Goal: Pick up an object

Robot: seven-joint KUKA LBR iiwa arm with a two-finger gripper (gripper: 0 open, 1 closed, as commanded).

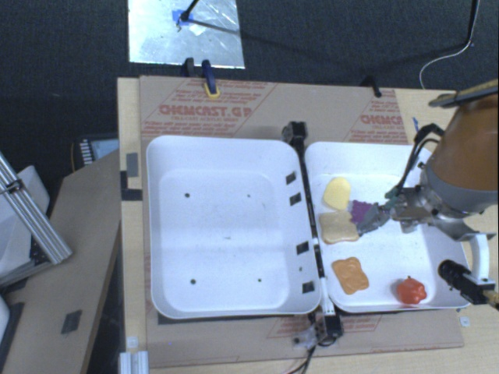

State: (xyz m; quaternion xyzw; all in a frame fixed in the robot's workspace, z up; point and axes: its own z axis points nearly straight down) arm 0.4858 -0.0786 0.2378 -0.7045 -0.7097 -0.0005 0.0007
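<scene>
- The arm (468, 162), grey with an orange band, comes in from the right side of the camera view and hangs over the right bin (390, 158).
- Its gripper (373, 218) points left and sits low over the middle of the right bin, right at a small purple object (360, 209).
- The purple object lies against the fingertips; whether it is between them is not clear, and I cannot tell whether the pincer is released or clenched.
- A pale yellow rounded piece (337, 192) lies just above and left of the purple object, toward the bin's far-left part.
- A flat tan piece, shaped like a slice of bread (337, 227), lies just below the yellow piece and touches or nearly touches the purple object on its left.
- An orange lumpy piece (350, 275) rests nearer the front wall of the right bin, below the tan piece and apart from it.
- A red tomato-like object (411, 290) sits in the front right part of the right bin, well apart from the gripper.
- The left bin (226, 150) stands just beside the right bin, the two joined along a dark divider strip (306, 209).
- Both bins rest on a brown cardboard sheet (234, 104) printed with red lettering.
- A shiny foil-like square (185, 22) lies on the dark floor beyond the cardboard, well away from the bins.
</scene>
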